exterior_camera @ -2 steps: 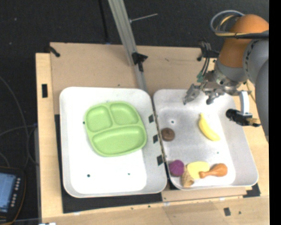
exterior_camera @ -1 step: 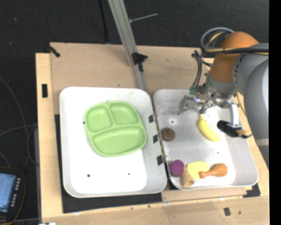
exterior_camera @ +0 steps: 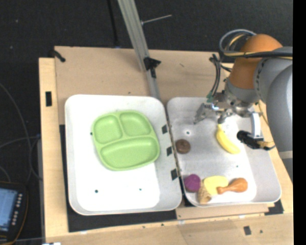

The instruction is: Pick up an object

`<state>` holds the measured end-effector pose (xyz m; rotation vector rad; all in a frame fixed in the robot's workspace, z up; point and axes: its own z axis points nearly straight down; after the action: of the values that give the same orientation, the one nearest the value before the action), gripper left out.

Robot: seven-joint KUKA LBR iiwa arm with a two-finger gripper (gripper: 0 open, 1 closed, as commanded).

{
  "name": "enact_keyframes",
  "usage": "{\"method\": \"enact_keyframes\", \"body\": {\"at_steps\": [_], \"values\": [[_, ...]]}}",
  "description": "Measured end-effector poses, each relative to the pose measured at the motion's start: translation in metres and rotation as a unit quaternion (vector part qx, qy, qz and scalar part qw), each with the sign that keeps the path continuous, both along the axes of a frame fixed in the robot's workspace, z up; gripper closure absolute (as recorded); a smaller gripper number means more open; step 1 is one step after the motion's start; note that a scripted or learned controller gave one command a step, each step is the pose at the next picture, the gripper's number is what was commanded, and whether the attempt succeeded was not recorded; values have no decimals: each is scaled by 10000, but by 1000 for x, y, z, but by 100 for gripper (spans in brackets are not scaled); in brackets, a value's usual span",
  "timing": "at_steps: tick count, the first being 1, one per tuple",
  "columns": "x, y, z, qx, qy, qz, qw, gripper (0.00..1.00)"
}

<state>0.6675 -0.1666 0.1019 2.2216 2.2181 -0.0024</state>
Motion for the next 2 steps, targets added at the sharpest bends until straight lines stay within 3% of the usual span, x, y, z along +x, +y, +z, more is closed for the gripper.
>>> {"method": "enact_keyframes", "body": {"at_steps": [1,2], "values": [[1,-1,12,-8,-14,2,10000,100],[-5,-3,59,4,-23,-3,10000,100]]}}
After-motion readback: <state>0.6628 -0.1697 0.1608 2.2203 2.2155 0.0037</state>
